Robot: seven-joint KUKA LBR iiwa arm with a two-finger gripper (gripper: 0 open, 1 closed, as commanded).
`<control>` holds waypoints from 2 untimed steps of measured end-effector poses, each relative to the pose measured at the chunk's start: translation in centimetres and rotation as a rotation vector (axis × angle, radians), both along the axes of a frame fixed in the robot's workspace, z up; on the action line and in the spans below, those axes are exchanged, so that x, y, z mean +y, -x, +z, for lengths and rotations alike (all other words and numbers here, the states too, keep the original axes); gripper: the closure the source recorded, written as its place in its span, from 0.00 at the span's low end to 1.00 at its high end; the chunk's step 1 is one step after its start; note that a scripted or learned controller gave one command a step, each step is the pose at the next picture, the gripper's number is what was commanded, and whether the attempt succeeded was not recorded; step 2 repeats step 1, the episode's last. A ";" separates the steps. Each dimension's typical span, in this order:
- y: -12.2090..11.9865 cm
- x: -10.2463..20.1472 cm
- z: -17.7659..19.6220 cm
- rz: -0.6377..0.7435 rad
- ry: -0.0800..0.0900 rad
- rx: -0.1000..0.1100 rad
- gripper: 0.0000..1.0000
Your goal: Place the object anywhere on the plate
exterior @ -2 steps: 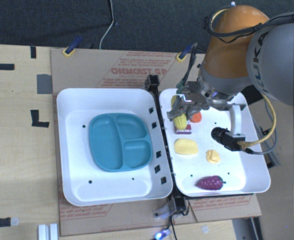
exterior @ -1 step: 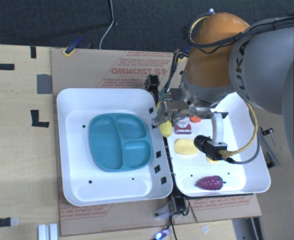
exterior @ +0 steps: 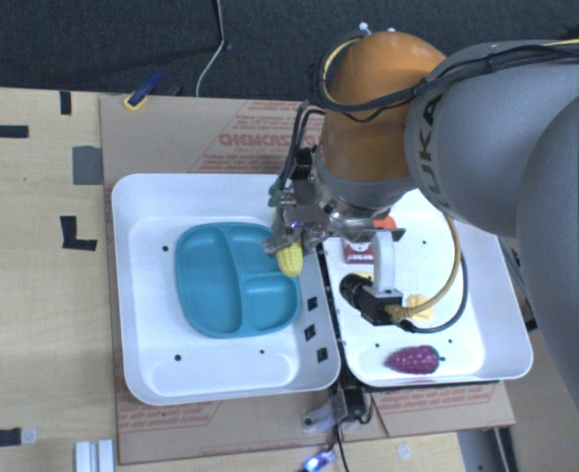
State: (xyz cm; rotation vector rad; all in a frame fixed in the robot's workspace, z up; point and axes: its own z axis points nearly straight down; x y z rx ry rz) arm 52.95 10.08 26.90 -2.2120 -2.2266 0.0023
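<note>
A teal divided plate (exterior: 232, 278) lies in the left white bin (exterior: 142, 214). My gripper (exterior: 291, 244) hangs over the plate's right rim, at the wall between the two bins. A yellow corn cob (exterior: 289, 259) sits between its fingers, held just above the plate's upper right edge. The grey arm with its orange band (exterior: 377, 116) comes in from the right and hides much of the right bin's far side.
The right bin (exterior: 495, 352) holds a purple bunch of grapes (exterior: 414, 360) near its front, a yellowish piece (exterior: 417, 306) under a black cable, and a red and white item (exterior: 360, 252) partly hidden by the wrist. Cardboard lies beneath both bins.
</note>
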 end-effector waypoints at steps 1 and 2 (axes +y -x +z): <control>0.0 -0.3 0.0 -0.004 0.001 -0.001 0.00; 0.0 -0.3 0.0 -0.004 0.001 -0.001 0.00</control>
